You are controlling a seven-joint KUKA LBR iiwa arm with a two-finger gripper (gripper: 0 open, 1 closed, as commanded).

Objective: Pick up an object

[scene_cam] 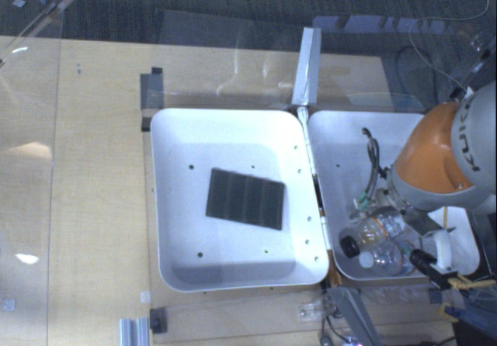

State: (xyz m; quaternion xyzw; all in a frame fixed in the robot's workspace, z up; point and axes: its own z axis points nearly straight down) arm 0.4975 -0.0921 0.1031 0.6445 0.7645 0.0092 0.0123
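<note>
The fingers [378, 212] are low in the near part of the right bin [342, 147], under the orange band of the arm [435, 158]. They are small and mixed with other wrist parts, so I cannot tell how far they are open, or whether anything is between them.

Just in front of them, at the near wall of the same bin, lies a clear bottle [386, 250] on its side. Its black cap [348, 244] points toward the left bin [177, 181]. The bottle is very close to the fingers, but whether they touch it is not clear. A small green piece [362, 203] is just to the left of the fingers; what it is I cannot say.

In the left bin, near the middle of its floor, a dark pad [246, 198] with ribs lies flat, slightly turned, and well apart from the walls.

The two bins stand side by side on the pale bench [78, 181], their inner rims touching. At the far end of this seam a grey bar [307, 65] rises from the bench.
</note>
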